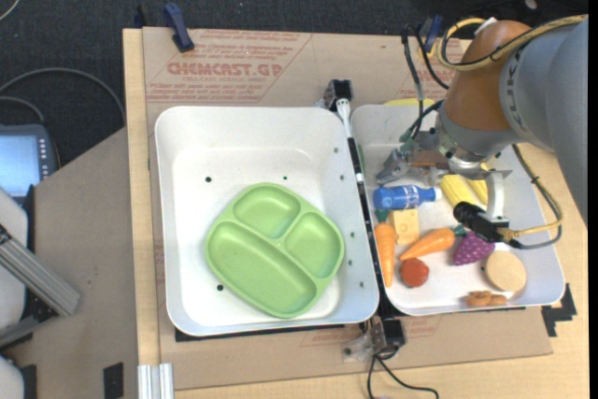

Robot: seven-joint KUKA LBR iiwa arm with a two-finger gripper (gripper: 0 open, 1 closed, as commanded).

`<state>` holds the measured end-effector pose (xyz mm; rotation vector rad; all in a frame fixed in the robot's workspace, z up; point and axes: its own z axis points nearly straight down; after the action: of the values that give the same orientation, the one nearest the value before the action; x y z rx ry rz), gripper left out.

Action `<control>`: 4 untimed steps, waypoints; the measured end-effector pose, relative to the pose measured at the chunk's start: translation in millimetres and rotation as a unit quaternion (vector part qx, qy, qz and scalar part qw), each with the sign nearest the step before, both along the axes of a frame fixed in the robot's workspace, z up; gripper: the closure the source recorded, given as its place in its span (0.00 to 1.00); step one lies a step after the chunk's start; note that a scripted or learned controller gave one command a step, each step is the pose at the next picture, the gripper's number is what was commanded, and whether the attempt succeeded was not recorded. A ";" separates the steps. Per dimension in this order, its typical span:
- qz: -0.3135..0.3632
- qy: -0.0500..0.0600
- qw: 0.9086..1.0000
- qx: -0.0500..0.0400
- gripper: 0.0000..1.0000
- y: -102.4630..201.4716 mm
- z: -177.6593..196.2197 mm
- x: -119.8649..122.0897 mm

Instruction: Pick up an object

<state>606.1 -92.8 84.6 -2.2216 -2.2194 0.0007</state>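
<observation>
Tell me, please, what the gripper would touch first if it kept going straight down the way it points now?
Probably the blue bottle or the yellow corn in the right bin: the gripper hangs about over them, pointing down. Depth is hard to judge from this slanted view.

1. two bins sit side by side on the bench (234, 70): the left bin (177, 201) and the right bin (542, 280).
2. a divided plate (274, 249) lies in the left bin, toward its front.
3. in the right bin, a bottle (404, 197) lies by the left wall, behind a cheese wedge (406, 225).
4. a corn cob (462, 192) lies right of the bottle.
5. a tomato (414, 272) sits in front of the cheese wedge, with grapes (472, 249) and a round bun (505, 272) to its right.
</observation>
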 end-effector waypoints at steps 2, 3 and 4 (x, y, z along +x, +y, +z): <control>0.004 0.000 1.000 0.011 0.00 -99.5 1.8 -44.1; 0.005 -0.006 1.000 0.000 0.00 -23.3 74.8 9.4; 0.001 0.003 1.000 0.001 0.00 -2.9 -3.8 -29.6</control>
<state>576.4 -95.7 80.8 -2.2165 -2.2170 0.0052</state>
